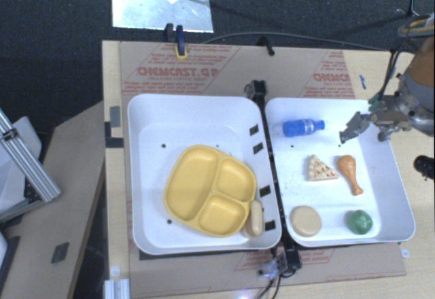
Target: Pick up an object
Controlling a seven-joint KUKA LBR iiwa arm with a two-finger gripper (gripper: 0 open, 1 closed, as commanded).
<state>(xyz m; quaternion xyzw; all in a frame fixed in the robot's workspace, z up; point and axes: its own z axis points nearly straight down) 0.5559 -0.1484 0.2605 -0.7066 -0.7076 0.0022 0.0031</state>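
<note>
My gripper [369, 131] hangs over the upper right part of the right bin [394, 185], open, with nothing between its fingers. A toy chicken drumstick [350, 174] lies just below it. A blue bottle [302, 128] lies on its side to the gripper's left. A pizza slice [320, 169] sits in the middle of the bin. Near the bin's front edge are a round beige bun [306, 221] and a green broccoli piece [359, 221].
The left bin [153, 121] holds a yellow divided plate [211, 190] with a beige oblong piece [255, 217] beside its right edge. A black divider with clips [266, 155] runs between the bins. An aluminium frame [24, 162] stands at the far left.
</note>
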